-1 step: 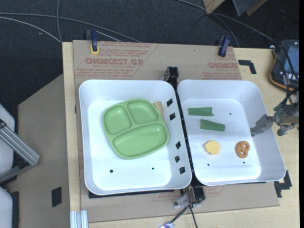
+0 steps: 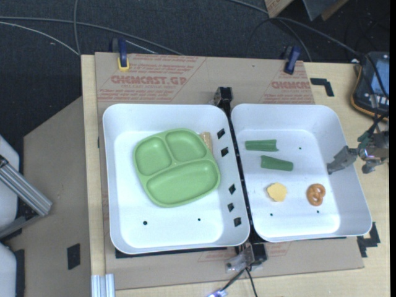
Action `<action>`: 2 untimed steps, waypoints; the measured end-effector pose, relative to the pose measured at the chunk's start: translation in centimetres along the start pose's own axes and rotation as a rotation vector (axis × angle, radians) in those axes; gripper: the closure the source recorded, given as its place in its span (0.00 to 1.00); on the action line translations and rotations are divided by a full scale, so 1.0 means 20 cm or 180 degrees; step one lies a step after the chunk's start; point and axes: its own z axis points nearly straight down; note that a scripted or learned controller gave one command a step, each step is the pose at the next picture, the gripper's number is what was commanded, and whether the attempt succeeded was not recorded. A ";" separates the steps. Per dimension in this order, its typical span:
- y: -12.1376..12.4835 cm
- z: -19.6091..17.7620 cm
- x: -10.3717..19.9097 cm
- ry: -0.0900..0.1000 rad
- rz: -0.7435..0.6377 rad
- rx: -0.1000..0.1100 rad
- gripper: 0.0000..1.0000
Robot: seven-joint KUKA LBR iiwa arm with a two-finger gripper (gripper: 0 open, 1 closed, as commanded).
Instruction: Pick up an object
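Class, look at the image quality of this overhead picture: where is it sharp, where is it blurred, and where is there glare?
Camera view: green plate and pretzel fairly sharp; gripper soft and blurred at right; white bins bright, nearly washed out; shadows faint.

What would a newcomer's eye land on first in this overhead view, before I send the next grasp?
Most likely the green divided plate, large and bright in the middle of the left bin. Next come the small items scattered in the right bin: two green sticks toward the back, a yellow piece and a brown pretzel nearer the front. The gripper sits at that bin's right wall, apart from all of them.
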 end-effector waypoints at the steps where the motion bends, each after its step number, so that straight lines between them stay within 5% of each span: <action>1: -0.01 0.22 -0.02 0.0007 0.0004 0.0012 0.00; 2: -0.01 0.53 0.00 0.0011 0.0001 0.0021 0.00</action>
